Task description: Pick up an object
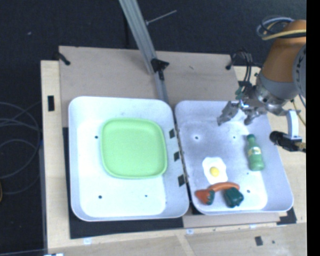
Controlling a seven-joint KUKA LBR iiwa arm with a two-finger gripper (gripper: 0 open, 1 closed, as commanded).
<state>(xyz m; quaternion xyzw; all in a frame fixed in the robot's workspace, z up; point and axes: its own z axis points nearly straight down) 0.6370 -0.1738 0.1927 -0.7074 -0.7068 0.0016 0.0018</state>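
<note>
Toys crowd the near edge of the right bin [277,196]: a red strawberry [205,197], an orange sausage [224,186] and a dark green piece [234,197] lie touching or nearly so, with a fried egg [214,170] just behind them. Farther in, by the bin's right wall, we see a green bottle [254,153] lying on its side. Beyond it the gripper [238,112] hangs over the far right corner, fingers spread, nothing between them. We judge the approach step is in hand: no object is picked yet. The bottle is the nearest candidate, so the next move would call for coming toward the near edge, lowering, and straddling its narrow body. The left bin [85,159] carries a light green plate [133,147]. Both bins rest on a tan bench [106,73], a grey pole [138,28] rising from its far edge against dark floor.
</note>
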